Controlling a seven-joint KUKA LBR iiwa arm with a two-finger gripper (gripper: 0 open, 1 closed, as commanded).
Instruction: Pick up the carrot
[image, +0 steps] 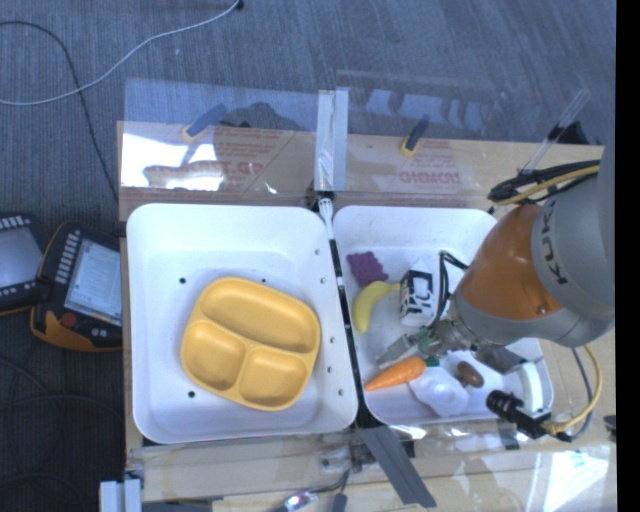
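Orange tapered carrot (396, 374), smooth yellow banana (368, 303), knobbly purple grapes (367, 267), moulded yellow tray (251, 342)

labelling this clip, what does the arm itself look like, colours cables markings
The arm is a thick, rounded grey body with a broad orange band above the wrist. Part of a dark printed letter shows on the grey shell. Black and yellow cables run along its top, and another black cable loops near the gripper, which looks metallic.

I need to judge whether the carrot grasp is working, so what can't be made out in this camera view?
- End effector: in the camera view the arm's wrist covers most of it, so finger state is unclear.
- Carrot: its thick end runs under the end effector; contact is unclear.
- Right bin: the arm hides its right part.
- Small brown item: too small to identify.
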